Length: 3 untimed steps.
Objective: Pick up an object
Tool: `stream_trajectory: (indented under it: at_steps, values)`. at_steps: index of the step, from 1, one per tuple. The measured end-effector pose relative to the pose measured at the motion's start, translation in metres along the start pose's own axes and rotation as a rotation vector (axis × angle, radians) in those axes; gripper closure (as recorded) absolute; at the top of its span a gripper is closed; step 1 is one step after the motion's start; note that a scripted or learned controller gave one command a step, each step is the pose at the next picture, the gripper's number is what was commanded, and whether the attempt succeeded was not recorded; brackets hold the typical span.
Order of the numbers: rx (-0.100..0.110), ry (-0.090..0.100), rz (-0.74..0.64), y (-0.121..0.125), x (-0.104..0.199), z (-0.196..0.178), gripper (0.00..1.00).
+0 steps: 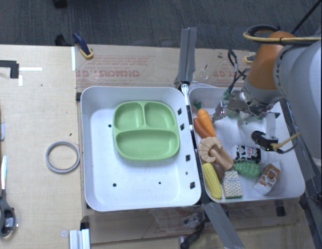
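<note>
Jaws (231,109): state unclear | carrot (205,122) just left, apart | right bin (293,188)

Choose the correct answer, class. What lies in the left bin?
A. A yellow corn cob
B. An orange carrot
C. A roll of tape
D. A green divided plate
D: the green divided plate lies alone in the left bin, while the carrot and corn cob are in the right bin and the tape roll rests on the bench.
</note>
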<state>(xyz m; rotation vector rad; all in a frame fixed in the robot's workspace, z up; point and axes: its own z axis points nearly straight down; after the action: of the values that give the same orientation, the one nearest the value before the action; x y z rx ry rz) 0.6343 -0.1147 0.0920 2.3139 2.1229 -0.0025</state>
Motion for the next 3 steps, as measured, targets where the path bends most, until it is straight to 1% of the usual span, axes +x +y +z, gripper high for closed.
stream_trajectory:
  at_steps: [1,2,3]
  values:
    - [-0.002,-0.001,-0.296,0.025,-0.003,-0.057,0.0]
    - [-0.02,-0.006,-0.297,0.024,-0.025,-0.02,0.0]
    - [-0.028,-0.017,-0.352,0.009,0.008,-0.016,0.0]
